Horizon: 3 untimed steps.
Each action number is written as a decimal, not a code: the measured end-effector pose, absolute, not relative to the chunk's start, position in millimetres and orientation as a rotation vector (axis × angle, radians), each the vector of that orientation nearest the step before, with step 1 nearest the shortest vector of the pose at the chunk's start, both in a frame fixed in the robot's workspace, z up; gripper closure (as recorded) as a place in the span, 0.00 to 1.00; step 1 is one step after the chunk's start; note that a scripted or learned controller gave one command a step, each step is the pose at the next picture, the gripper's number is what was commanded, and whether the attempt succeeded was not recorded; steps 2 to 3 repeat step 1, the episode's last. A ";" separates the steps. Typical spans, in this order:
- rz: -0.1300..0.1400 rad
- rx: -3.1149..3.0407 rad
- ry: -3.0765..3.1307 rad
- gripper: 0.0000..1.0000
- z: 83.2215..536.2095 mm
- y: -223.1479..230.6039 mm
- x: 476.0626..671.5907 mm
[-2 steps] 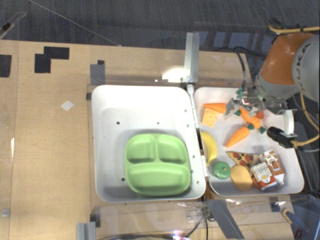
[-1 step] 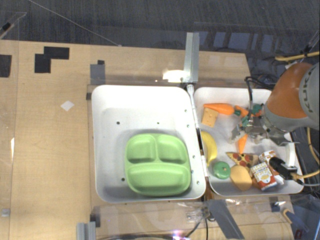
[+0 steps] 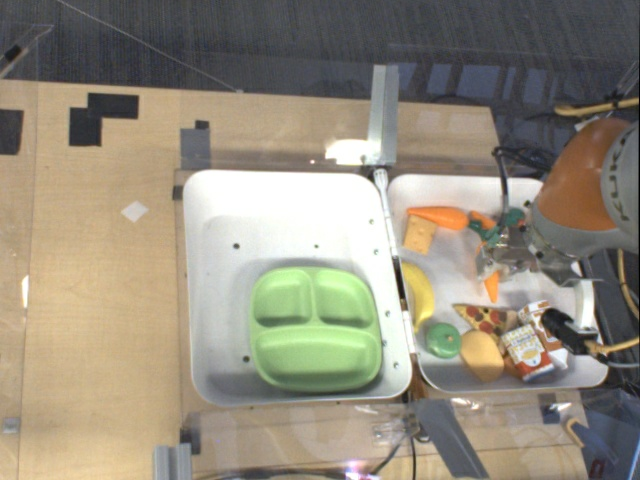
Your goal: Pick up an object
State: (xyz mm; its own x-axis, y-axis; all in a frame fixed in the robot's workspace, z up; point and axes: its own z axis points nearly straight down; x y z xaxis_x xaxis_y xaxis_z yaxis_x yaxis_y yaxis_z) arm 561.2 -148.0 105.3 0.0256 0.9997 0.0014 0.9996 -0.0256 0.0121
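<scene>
My gripper (image 3: 497,261) hangs low over the middle of the right bin (image 3: 455,193), reaching in from the right below the orange wrist band. Just under it lies a small orange piece (image 3: 491,287). To its upper left lie a carrot (image 3: 440,217) with a teal-green top (image 3: 489,230) and a tan cracker-like square (image 3: 420,235). Along the bin's left wall is a banana (image 3: 419,294). At the front sit a green round item (image 3: 442,340), a pizza slice (image 3: 485,318), a yellow-orange lump (image 3: 482,355) and a small carton (image 3: 529,349).
The left bin (image 3: 230,208) holds a green divided plate (image 3: 315,328) toward its front. A metal post (image 3: 383,118) stands behind the wall between the bins. Black cables (image 3: 575,333) run along the right bin's right side.
</scene>
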 end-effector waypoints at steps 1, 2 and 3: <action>0.006 2.181 2.256 1.00 180.3 -104.7 527.4; 0.006 2.181 2.256 1.00 180.3 -104.7 527.4; 0.006 2.181 2.256 1.00 180.3 -104.7 527.4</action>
